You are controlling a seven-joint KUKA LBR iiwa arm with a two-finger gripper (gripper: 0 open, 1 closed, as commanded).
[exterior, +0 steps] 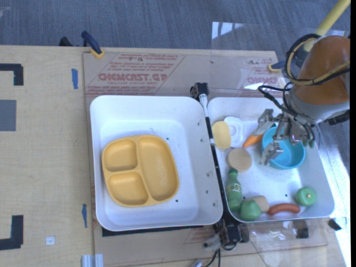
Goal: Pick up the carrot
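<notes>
The carrot [251,141] is a small orange piece in the right bin [322,177], lying between a white cup [234,129] and a blue bowl [289,152]. My gripper [267,136] hangs over the bowl's left rim, just right of the carrot. Its two fingers are spread apart, one toward the back and one toward the front. The carrot's right end lies at the mouth of that gap, and the fingers are not closed on it. The arm's orange band [325,71] is at the upper right.
The right bin also holds a yellow lemon [221,134], a tan round disc [240,159], a green bottle [233,189], a green pepper [250,209], a sausage [283,208] and a green apple [306,196]. A yellow divided tray [140,169] sits in the left bin [111,115].
</notes>
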